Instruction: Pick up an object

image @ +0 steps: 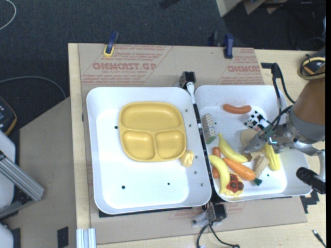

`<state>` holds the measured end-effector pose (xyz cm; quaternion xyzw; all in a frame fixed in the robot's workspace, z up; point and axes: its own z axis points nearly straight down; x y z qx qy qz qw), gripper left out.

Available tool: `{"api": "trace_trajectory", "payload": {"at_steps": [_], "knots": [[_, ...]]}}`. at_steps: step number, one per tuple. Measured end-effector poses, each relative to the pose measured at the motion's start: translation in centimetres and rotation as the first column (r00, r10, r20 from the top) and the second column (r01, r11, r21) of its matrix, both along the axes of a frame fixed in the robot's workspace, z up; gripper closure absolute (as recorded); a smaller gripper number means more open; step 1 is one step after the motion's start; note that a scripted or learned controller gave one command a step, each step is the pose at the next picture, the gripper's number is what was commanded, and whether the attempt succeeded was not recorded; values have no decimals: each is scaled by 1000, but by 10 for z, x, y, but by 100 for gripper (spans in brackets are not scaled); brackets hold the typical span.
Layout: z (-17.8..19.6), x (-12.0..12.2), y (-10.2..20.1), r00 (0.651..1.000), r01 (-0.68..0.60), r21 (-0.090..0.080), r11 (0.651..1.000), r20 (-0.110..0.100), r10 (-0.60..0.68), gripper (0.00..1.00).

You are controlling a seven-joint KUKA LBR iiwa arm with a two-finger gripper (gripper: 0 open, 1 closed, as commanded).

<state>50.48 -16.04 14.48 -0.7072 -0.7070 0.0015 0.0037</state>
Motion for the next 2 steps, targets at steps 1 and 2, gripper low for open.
{"api": "trace_trajectory", "payload": {"at_steps": [1,2], "knots": [[-56,2,-6,1000,2,-5,1000,17,-2,0],[-60,2,-6,1000,1,-4,1000,9,-1,0]]}}
